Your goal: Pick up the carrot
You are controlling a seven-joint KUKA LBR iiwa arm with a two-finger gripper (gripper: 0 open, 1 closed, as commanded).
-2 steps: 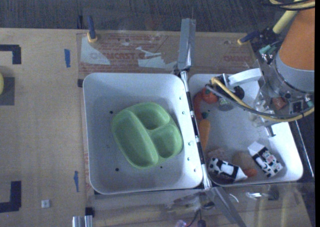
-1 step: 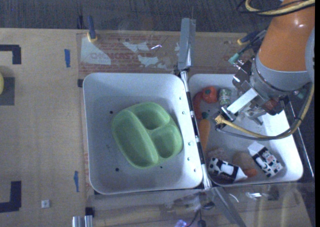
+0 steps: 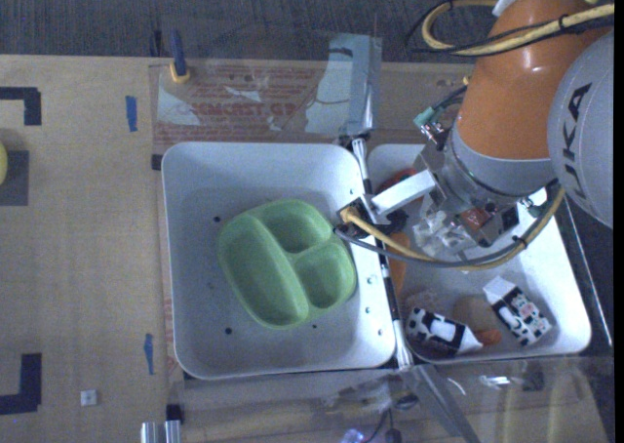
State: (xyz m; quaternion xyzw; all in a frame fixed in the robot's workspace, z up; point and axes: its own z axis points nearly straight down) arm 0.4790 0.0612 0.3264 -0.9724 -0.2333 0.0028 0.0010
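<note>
- Bench [image 3: 78, 265]: wooden surface carrying two shallow white bins side by side.
- Arm [image 3: 531, 90]: grey with an orange band, entering from the right and standing over the far part of the right bin [image 3: 570, 280].
- Left bin [image 3: 195, 187]: holds a green divided plate [image 3: 286, 262], lying slightly tilted near the bin's centre.
- Gripper [image 3: 444, 226]: positioned low over the right bin's far-left area, near the wall between the two bins. The wrist and cables screen it from above; whether the jaws are apart or together cannot be told, and nothing is seen held.
- Two black-and-white patterned items [image 3: 441, 331] [image 3: 517, 311]: lying in the near part of the right bin.
- Carrot [image 3: 487, 336]: a small orange piece shows in the near part of the right bin, between the two patterned items, apart from the gripper.
</note>
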